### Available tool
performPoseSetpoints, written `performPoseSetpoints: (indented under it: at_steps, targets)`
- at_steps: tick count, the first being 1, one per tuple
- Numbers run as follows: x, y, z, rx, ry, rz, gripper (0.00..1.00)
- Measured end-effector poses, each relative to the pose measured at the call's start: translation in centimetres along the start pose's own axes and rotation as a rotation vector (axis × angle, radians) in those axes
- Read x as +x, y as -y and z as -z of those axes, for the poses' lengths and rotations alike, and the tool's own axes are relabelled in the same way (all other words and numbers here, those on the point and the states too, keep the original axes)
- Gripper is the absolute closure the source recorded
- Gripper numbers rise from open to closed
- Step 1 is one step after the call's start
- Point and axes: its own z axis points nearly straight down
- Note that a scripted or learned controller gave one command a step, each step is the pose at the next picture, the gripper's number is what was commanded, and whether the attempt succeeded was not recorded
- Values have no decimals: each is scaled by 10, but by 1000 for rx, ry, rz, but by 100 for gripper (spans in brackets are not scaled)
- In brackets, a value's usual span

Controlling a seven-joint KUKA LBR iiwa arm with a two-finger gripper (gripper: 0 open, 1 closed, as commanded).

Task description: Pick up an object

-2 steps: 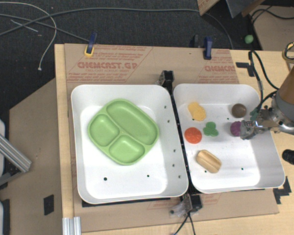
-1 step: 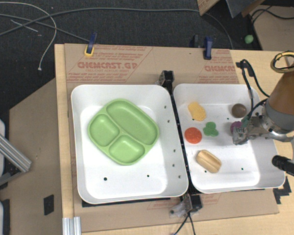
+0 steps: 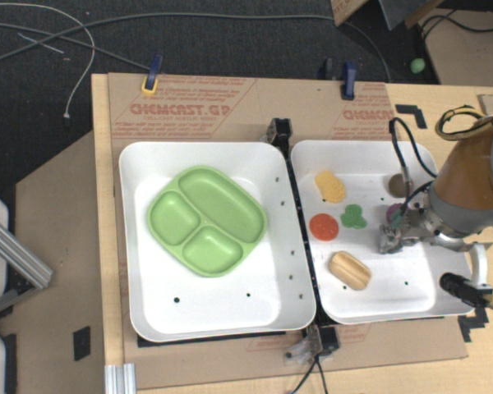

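The bread roll (image 3: 349,270) lies at the right bin's (image 3: 378,306) front, beside the gripper (image 3: 392,238); whether its fingers are apart I cannot tell. Probably light and soft: grasp across its middle.

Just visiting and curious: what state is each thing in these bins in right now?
Green divided plate: flat in left bin, compartments bare.
Yellow toy food: lying in right bin.
Red tomato: loose.
Green piece: loose.
Bread roll: lying untouched.
Gripper: lowered into right bin.

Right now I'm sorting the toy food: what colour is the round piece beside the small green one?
Red, seen in the camera view: the round flat toy piece.
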Motion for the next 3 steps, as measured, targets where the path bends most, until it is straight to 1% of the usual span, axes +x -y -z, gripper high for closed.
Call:
performPoseSetpoints:
  at_steps: [1, 2, 3]
  targets:
    - [-1, -1, 14, -6, 2, -1, 100]
    - [0, -2, 78, -13, 6, 1, 100]
    - [5, -1, 142, -13, 5, 3, 100]
